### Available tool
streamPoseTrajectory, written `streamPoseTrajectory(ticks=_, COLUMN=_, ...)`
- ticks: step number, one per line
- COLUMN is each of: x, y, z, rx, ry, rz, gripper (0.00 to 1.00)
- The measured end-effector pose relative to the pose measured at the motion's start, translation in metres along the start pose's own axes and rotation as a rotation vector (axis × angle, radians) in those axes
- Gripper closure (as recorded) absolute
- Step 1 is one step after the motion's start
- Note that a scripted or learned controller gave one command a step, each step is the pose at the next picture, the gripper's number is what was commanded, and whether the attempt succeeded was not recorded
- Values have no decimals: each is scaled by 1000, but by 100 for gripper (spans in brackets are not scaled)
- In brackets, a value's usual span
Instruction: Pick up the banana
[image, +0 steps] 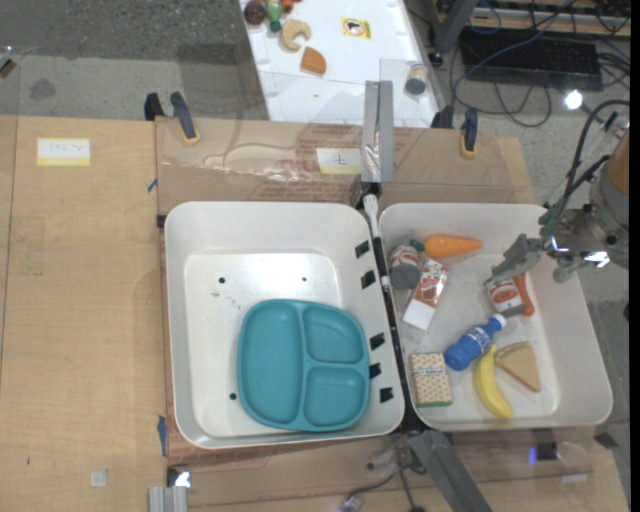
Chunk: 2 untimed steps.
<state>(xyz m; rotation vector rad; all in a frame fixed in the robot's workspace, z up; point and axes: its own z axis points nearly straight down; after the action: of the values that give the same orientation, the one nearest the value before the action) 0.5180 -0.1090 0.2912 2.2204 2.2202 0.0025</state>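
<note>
Approach the banana (490, 383) from above; its top lies uncovered. A blue bottle (472, 343) touches its upper end, and a sandwich wedge (519, 365) lies just beside its right flank. Toward the cracker box (430, 379) you find bare bin floor.

A pale wooden bench top (70, 300) spreads across the scene. On it lies a brown cardboard sheet (260, 170), held along its far edge by a blue-handled clamp (183, 115) and a second blue clamp (468, 133). A small yellowish label (64, 151) sits on the bench left of the cardboard. Beyond the cardboard is grey speckled floor (120, 50) and a white table surface (330, 40). Right of that table rests a black keyboard (530, 55), with dark cables (590, 120) nearby.
</note>
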Motion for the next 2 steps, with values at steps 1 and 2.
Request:
streamPoseTrajectory(ticks=1, x=21, y=-39, z=189, rx=-2, ry=1, rz=-89, gripper=0)
streamPoseTrajectory(ticks=2, x=-34, y=-29, z=193, rx=-14, ry=0, rz=-45, gripper=0)
